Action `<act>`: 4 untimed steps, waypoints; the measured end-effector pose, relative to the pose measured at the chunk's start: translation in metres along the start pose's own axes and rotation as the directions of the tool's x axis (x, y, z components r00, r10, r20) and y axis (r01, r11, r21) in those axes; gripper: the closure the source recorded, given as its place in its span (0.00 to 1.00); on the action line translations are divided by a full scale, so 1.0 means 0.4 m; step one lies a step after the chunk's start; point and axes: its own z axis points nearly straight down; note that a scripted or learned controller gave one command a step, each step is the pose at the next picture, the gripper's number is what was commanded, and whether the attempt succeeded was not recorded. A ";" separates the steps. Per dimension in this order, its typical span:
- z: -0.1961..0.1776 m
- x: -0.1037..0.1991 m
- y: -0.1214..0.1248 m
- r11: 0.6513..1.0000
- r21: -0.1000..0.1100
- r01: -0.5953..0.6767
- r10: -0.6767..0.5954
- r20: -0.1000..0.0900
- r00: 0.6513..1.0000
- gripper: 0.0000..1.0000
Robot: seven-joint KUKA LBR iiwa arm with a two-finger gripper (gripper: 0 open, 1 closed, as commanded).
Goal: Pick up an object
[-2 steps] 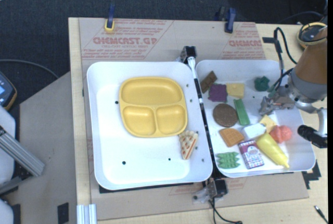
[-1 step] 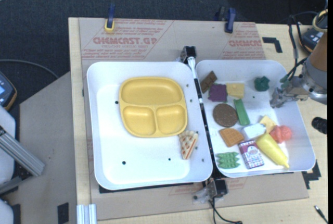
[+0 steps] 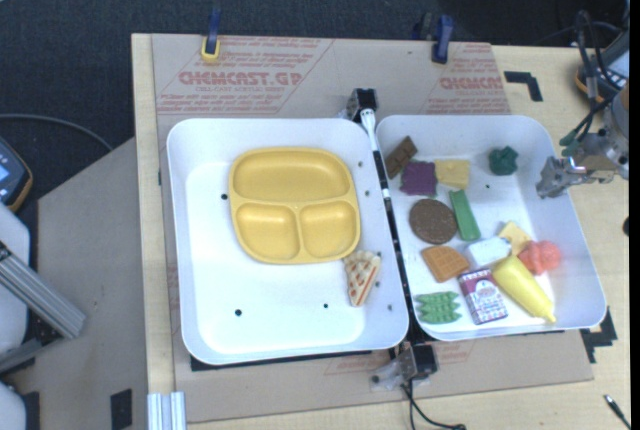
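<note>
A: Risk? The right bin [image 3: 585, 248] is crowded near its front: carton [image 3: 484, 298], banana [image 3: 524, 286] and peas [image 3: 437, 307] lie close, so a grab may nudge neighbours.

B: Count?

A: Two bins, one tray [image 3: 294, 203], one sandwich [image 3: 362, 276], about a dozen foods. Farther back, the gripper [image 3: 556, 180] hangs at the rim; fingers unreadable.

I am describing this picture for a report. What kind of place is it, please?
Probably a robotics lab bench, not a kitchen: two white bins sit on clamped cardboard, toy food such as a plastic banana fills one, and a gripper reaches in.
</note>
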 end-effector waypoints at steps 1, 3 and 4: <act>-0.080 -0.002 0.004 1.000 0.000 0.003 -0.003 0.000 1.000 1.00; -0.075 0.279 0.005 1.000 0.009 0.009 -0.009 -0.007 1.000 1.00; -0.049 0.412 -0.001 1.000 0.012 0.007 -0.007 -0.006 1.000 1.00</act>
